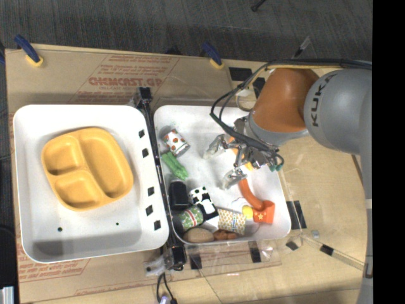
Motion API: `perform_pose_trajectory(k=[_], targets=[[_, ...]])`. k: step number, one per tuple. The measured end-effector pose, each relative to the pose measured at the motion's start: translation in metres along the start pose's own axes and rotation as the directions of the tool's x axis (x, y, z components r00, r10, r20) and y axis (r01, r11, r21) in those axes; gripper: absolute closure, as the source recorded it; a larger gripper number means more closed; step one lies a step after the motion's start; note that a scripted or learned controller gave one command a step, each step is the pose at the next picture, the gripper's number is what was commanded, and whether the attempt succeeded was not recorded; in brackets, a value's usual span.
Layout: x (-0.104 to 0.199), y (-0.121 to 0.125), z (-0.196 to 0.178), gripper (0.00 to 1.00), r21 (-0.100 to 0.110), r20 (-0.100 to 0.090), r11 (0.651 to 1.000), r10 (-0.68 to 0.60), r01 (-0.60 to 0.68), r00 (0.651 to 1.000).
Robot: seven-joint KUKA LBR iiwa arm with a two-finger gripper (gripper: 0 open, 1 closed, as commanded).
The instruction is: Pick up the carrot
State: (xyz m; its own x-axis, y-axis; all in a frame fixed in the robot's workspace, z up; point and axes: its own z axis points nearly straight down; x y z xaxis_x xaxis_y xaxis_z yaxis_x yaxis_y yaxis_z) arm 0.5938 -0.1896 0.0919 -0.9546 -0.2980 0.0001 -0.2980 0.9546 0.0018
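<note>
The carrot (252,197) is a short orange curved piece lying near the right wall of the right bin (190,122), its lower end against a red item (265,214). My gripper (223,162) hangs over the middle of that bin, up and left of the carrot. Its fingers are spread open with bare bin floor between them. One fingertip (214,147) points left. The other fingertip (231,178) sits just left of the carrot's upper end, and I cannot tell whether it touches it.
In the right bin lie a small can (175,142), a green piece (174,165), a black item (178,195), a black-and-white toy (202,199), a green can (190,218), a yellow carton (231,221) and a brown lump (201,235). The left bin (38,233) holds a yellow divided tray (87,166).
</note>
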Motion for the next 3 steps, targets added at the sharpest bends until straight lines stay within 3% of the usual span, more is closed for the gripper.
perform_pose_trajectory(k=[1, 3], targets=[[-0.002, 0.000, -0.012, 1.00, 0.003, 0.005, 1.000, -0.005, 0.005, 1.000], [-0.007, 0.000, -0.035, 1.00, 0.008, 0.014, 1.000, -0.012, 0.012, 1.000]])
